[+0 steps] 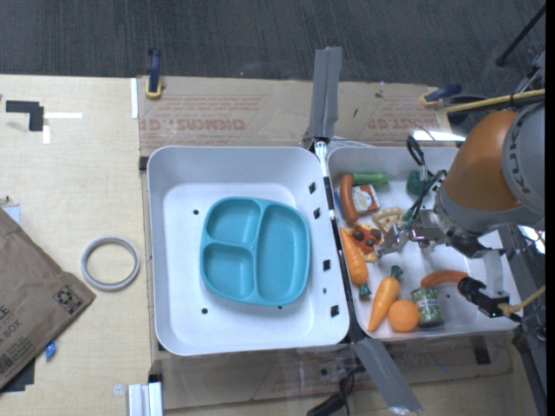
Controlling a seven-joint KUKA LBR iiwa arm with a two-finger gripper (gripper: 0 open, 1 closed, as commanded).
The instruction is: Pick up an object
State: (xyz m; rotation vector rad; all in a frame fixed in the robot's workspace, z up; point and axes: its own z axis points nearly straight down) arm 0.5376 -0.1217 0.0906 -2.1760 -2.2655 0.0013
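My tool [401, 235] hangs low over the right bin [494, 317], just beside a flat pizza-slice toy [371, 235] at the middle of the heap. I cannot tell whether it stands apart or together; the wrist and its shadow mask that part. Nothing shows held, so I judge the pick to be at the reaching stage, with no object lifted yet.

The right bin carries all the candidates. A red sausage [347, 196] lies upright along its left wall, touching a small printed packet [364, 199], with a green block [371, 178] near the top edge. An orange carrot [354, 258] runs down the left wall below them. Toward the front sit a second carrot with a green top [382, 300], an orange ball [403, 315] touching it, and a small green can [427, 307] just beside the ball. A red-orange pepper-like piece [444, 277] lies to the right, partly under my arm.

The left bin [169, 258] holds a teal divided plate [257, 250], its three compartments bare.

Next, I judge, I must settle squarely over one piece, likely the pizza slice or what lies nearest, and close cleanly. The pieces crowd together there, so a neighbour could get nudged or a flat toy could slip.

On the counter [69, 172] to the left lie a grey tape ring [110, 262] and a brown cardboard box [30, 297].
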